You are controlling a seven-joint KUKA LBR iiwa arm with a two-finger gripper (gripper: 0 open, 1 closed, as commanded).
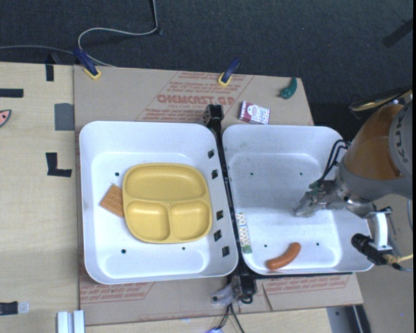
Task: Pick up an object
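An orange sausage point(283, 256) lies near the front edge of the right bin point(277, 144). A yellow divided plate point(168, 202) sits in the middle of the left bin point(100, 144), with a tan cracker-like piece point(112, 200) partly tucked under its left side. My gripper point(308, 205) is low in the right bin, at its right side, above and to the right of the sausage and apart from it. Nothing shows between its fingers.
A small red and white packet point(253, 112) lies on the cardboard behind the bins. A teal item point(288, 87) sits further back right. Yellow clamps point(228, 75) hold the cardboard's far edge. A black divider point(222, 186) runs between the bins.
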